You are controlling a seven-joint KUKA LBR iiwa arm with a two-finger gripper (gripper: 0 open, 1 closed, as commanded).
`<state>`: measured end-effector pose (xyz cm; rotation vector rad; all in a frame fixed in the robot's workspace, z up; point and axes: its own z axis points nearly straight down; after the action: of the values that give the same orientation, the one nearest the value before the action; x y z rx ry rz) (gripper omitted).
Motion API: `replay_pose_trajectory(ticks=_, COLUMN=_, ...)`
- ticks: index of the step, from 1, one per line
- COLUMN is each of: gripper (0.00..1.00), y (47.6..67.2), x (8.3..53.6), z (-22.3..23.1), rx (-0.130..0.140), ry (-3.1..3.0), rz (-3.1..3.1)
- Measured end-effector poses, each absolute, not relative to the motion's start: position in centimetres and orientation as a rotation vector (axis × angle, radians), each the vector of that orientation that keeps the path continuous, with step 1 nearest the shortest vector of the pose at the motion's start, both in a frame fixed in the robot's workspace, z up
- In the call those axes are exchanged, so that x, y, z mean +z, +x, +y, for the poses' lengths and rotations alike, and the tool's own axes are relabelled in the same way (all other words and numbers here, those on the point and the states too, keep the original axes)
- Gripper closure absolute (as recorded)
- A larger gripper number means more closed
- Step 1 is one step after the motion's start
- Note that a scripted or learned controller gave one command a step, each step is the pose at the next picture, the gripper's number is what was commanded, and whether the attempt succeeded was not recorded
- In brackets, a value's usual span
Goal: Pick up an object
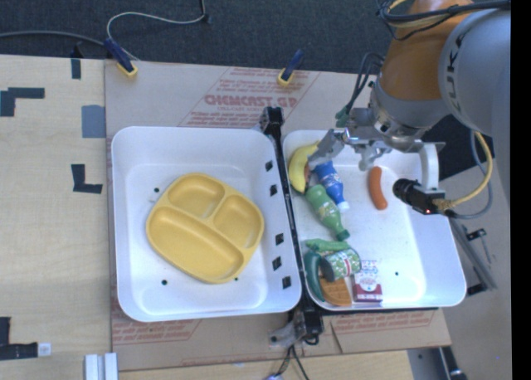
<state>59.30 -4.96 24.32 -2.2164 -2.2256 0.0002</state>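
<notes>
The arm leans in from the right over the right-hand bin [431,283], and its hand [357,148] hangs above that bin's far end. From where I stand the metal of the hand is a tangle of grey brackets against white plastic, so I cannot tell how wide it is set or whether anything sits in it; nothing looks lifted clear of the bin.

The nearest things lie on either side of it. To its left, by the bin's far-left corner, is a yellow banana [298,166], curving with its length running far to near. Touching the banana's right side is a small blue-and-white bottle [329,184], and just nearer than that a green bottle [325,211], both slanting near-right. To the hand's right and a bit nearer lies an orange sausage-shaped toy [377,187], alone on bare floor, its long axis roughly far to near.

I'd judge the sausage the cleaner target, since it has free space round it; the hand would shift right and nearer and close across its width.

The left bin [133,204] holds a yellow divided tray [205,226].
</notes>
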Motion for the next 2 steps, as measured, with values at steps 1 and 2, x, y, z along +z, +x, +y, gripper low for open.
replay_pose_trajectory(ticks=1, gripper=0.00, y=59.30, x=24.32, z=-4.96, rx=0.000, ry=-2.216, rz=-2.226)
replay_pose_trajectory(ticks=2, gripper=0.00, y=59.30, x=24.32, z=-4.96, rx=0.000, ry=-2.216, rz=-2.226)
